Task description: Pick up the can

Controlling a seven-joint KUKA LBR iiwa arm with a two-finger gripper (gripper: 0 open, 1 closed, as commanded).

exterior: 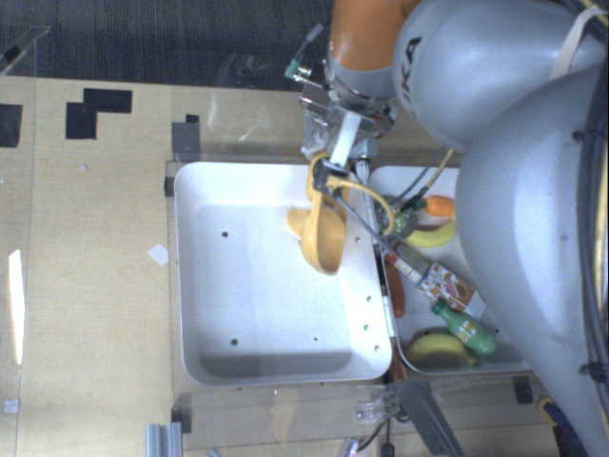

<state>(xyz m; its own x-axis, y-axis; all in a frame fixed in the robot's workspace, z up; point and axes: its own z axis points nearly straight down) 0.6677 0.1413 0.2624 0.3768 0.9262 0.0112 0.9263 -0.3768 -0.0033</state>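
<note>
Grey arm (514,160) hangs a yellow scoop (324,236) over the left bin (247,350).

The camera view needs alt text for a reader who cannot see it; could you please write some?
A grey robot arm reaches from the right, its tool over the left white bin with a yellow-orange scoop-shaped object hanging at it. The right bin holds bananas, a green bottle and other small items.

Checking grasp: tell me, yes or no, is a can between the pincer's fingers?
No, the pincer holds a yellow-tan scoop-shaped object above the left bin.
</note>
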